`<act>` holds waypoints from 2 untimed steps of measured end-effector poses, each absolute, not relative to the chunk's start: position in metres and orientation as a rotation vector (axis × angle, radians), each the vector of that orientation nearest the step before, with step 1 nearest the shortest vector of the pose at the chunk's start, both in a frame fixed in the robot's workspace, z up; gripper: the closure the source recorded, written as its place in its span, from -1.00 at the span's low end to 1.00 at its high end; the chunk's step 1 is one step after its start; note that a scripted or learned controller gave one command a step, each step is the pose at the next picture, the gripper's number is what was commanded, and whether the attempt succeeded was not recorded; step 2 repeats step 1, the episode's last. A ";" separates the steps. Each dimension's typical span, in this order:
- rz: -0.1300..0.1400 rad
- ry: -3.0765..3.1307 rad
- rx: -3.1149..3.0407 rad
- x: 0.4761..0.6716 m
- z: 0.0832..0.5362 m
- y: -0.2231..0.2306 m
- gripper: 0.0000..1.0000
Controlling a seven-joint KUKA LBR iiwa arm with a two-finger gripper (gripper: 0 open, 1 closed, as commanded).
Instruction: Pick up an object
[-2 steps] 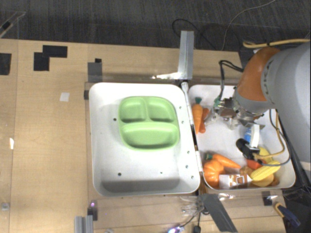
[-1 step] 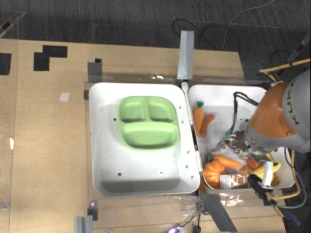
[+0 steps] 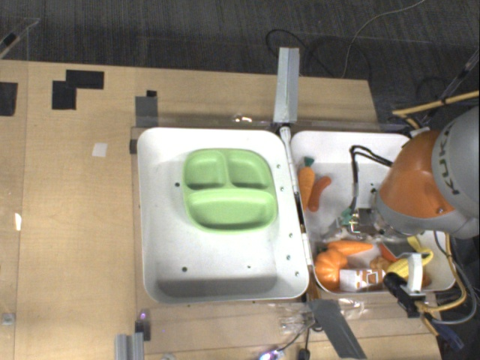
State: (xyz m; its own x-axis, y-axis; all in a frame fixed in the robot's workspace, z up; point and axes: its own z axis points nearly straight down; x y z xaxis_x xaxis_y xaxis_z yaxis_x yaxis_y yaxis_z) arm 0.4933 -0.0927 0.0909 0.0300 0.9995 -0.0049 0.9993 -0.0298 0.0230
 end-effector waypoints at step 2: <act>0.015 1.848 2.535 0.512 0.090 -0.100 -1.00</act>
